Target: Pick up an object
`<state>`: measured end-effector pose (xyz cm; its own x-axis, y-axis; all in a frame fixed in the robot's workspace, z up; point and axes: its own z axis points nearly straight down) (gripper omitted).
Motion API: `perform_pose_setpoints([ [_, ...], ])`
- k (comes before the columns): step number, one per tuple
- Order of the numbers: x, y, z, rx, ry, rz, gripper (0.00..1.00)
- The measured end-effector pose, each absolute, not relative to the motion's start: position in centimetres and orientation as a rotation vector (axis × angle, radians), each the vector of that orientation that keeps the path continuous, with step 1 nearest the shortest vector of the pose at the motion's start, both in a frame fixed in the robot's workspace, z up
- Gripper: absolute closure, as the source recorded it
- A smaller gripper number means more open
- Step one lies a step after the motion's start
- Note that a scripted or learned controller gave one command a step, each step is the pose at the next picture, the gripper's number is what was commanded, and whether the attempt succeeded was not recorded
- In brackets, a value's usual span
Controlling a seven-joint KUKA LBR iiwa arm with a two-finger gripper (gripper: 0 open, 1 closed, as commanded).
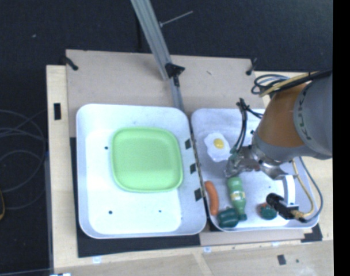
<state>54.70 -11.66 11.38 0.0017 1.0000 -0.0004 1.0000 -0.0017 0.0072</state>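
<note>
Item 1: green bottle (236, 191), lying in right bin (221, 115), lower middle, neck toward 12 o'clock. Pale yellowish band round its body; no writing legible.

Item 2: gripper (235, 167), at 12 o'clock of bottle, just over its neck end. Contact w/ bottle can't be judged. Whether gripper is apart or together: cannot tell, the wrist hides it. Nothing seen held.

Item 3: orange sausage-shaped piece (212, 196), at 9 o'clock of bottle, near bin's left wall, lying lengthwise.

Item 4: dark green lump (229, 216), at 7 o'clock of bottle, touching or nearly touching its base.

Item 5: teal piece (267, 212), at 4 o'clock of bottle, apart from it.

Item 6: fried egg (216, 145), white w/ yellow yolk, at 11 o'clock of gripper, upper left of right bin.

Item 7: arm (290, 122), orange band, grey above, entering from 3 o'clock.

Item 8: left bin (94, 154), holds a light green square plate (146, 158), roughly central, flat.

Item 9: bench (117, 73), tan board under both bins. No brands or text readable anywhere.
</note>
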Motion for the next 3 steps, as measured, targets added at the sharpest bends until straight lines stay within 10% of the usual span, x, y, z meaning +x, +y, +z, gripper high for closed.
perform_pose_setpoints([
  [3,54.9,-13.1,27.5,2.218,2.218,0.005,1.00],
])
